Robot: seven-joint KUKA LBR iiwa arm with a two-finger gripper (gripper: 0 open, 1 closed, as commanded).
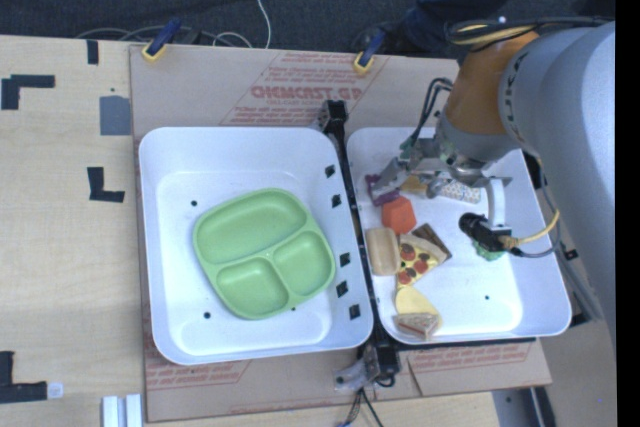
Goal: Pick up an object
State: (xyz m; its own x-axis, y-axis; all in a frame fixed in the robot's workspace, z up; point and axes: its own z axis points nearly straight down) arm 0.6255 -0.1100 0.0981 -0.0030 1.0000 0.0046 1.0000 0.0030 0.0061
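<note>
My gripper point(405, 180) hangs low over the upper left part of the right bin point(520, 315), just above a small orange-red block point(399, 214). A purple piece point(380, 183) lies right by the fingertips. Below the block lie a tan bread-like piece point(381, 250), a pizza slice point(419, 255), a yellow cheese wedge point(411, 299) and a sandwich piece point(418, 323). I see nothing held between the fingers.
The left bin point(165, 165) holds a green three-compartment plate point(264, 251). A black divider point(345, 205) runs between the bins. A black and green plug on a yellow cable point(485, 237) hangs over the right bin. The grey arm with its orange band point(490, 85) covers the right bin's upper right.
</note>
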